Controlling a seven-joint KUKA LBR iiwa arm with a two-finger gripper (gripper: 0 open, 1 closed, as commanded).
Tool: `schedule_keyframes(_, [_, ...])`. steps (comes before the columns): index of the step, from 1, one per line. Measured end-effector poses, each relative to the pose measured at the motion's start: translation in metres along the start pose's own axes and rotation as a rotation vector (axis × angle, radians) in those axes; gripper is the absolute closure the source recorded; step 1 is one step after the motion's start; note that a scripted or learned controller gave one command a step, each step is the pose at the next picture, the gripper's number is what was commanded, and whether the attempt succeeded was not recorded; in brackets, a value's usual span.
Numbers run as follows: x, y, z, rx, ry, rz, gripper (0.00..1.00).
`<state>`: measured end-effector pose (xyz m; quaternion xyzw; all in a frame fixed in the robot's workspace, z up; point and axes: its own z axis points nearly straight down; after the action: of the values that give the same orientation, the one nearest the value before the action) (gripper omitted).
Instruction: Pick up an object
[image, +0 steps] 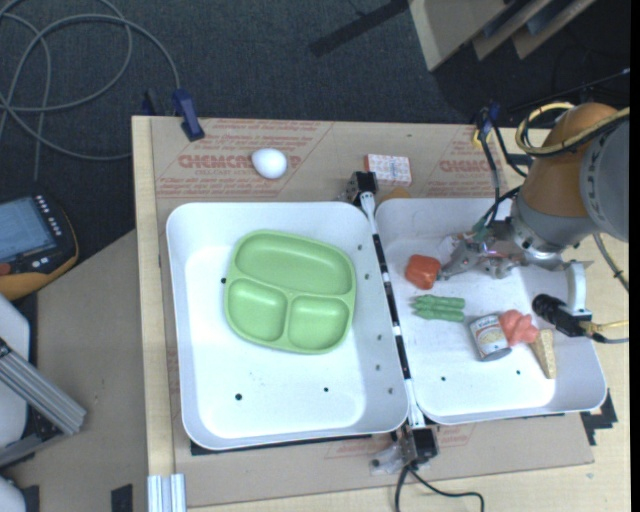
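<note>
Gripper low in right bin, beside orange block.
I can't tell my grip's state; block lies at my nine o'clock, green beans at seven, so I hover nearby.

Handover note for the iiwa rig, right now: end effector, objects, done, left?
End effector: low in the right bin, near its far side, just right of the orange block; nothing visibly held.
Right bin also has the green bean pods, small can, pink piece and cone.
Left bin: green divided plate.
Done: no pick yet.
Left: grasp one object and lift; orange block is nearest.
</note>
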<state>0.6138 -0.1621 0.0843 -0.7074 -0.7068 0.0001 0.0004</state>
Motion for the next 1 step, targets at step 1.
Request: schedule_keyframes(1, [0.0251, 0.0441, -0.0007, 0.042, -0.007, 0.013, 0.00])
